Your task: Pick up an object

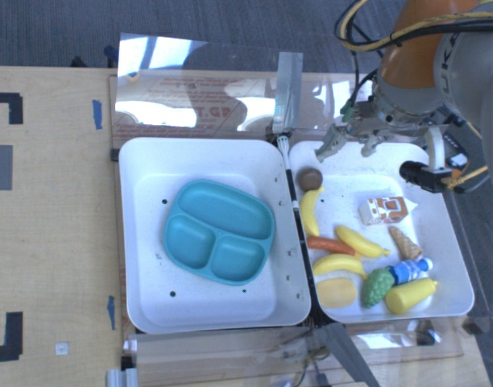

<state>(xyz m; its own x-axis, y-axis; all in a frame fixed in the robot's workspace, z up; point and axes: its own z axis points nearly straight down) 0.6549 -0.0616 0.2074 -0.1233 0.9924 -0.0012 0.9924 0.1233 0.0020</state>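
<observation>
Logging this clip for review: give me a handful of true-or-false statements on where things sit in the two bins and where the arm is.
1. A blue divided tray lies in the left bin. True.
2. The toy food is piled in the left bin. False: the bananas, the carrot and the rest lie in the right bin.
3. The gripper hangs over the far edge of the right bin. True.
4. The gripper holds the carrot. False: the carrot lies on the bin floor, apart from the gripper.
5. The small carton stands inside the blue tray. False: it lies in the right bin.
</observation>
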